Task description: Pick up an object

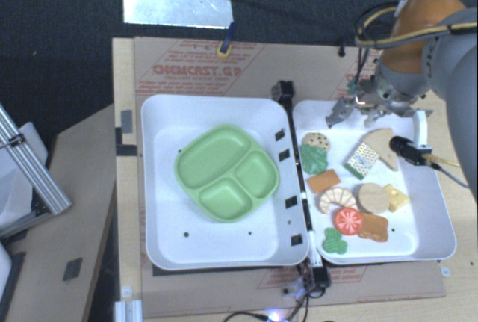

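Note:
The right bin [433, 227] holds several toy food pieces. Among them are a chocolate-chip cookie [316, 140], a green leafy piece [314, 159], an orange cracker [323, 181], a small blue-green box [363, 159], a shrimp [336, 199], a red tomato slice [348, 220] and a brown toast [374, 228]. My gripper [353, 115] hangs over the far end of this bin, above and behind the food. Its fingers are spread open with nothing between them.
A green divided plate [228, 172] lies in the left bin [160, 238]. A black divider with clips [295, 163] runs between the bins. A black cylinder [405, 149] on the arm juts over the right bin's far right part. A beige piece [382, 143] lies under it.

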